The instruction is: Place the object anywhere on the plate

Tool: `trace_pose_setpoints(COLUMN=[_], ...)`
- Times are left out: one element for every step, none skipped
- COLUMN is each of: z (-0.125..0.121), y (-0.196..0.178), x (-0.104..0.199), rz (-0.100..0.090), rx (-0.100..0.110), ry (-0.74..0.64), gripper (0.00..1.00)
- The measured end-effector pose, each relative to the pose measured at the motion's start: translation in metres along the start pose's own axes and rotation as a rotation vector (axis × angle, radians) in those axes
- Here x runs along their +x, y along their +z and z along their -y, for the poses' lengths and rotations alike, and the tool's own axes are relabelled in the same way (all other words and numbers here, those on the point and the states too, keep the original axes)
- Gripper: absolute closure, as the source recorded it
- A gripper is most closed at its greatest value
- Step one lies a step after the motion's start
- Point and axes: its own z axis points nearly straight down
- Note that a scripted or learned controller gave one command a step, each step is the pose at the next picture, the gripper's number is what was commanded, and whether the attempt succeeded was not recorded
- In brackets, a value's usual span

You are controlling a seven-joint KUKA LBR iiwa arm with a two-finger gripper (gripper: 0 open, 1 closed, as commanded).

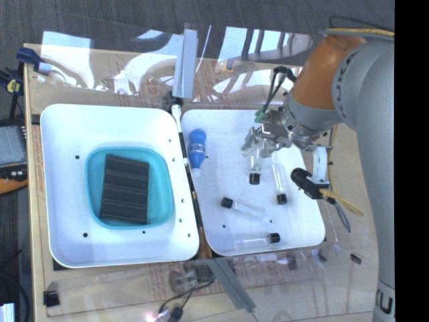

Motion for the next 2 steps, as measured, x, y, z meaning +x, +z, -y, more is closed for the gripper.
trace_pose_setpoints(z=[0.0,0.013], y=[0.016,0.009], x=[0.081,0.162], rz=[0.001,-0.001], rx=[0.002,0.004], ry=[-0.068,-0.214], gripper=[1.0,1.0])
